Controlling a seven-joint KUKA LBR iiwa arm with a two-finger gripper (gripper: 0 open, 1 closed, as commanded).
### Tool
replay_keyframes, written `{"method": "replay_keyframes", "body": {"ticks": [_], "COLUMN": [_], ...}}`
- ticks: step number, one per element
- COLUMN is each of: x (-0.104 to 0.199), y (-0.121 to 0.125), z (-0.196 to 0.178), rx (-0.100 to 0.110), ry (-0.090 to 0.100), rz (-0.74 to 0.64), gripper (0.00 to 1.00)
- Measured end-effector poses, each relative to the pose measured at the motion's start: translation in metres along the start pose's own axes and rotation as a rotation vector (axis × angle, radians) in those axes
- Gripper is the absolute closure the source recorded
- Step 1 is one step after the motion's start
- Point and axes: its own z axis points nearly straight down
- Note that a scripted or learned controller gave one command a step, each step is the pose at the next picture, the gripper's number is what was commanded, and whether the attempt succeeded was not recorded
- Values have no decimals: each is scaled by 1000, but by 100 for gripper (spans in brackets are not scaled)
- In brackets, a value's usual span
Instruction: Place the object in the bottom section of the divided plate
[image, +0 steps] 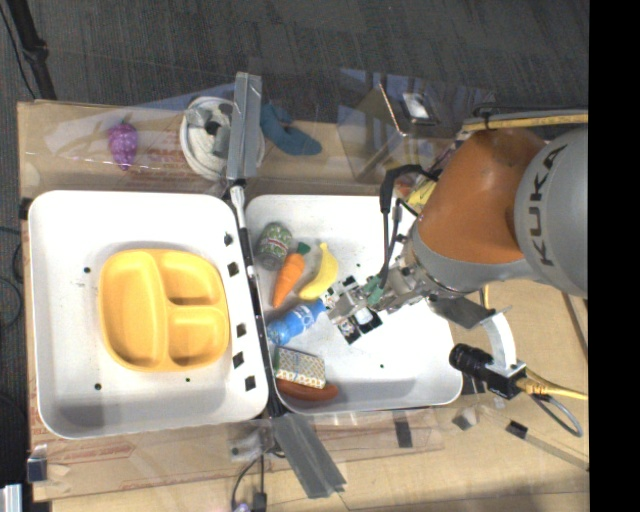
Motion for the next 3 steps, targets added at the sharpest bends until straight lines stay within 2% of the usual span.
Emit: {"method": "replay_keyframes", "body": {"ticks": [1, 2, 3], "x": [68, 118, 118], "y": [88, 127, 127], "z": [68, 66, 66], "rx": [7, 5, 4], "ry": [2, 2, 2], "rz": [83, 16, 16], "gripper": [100, 100, 0]}}
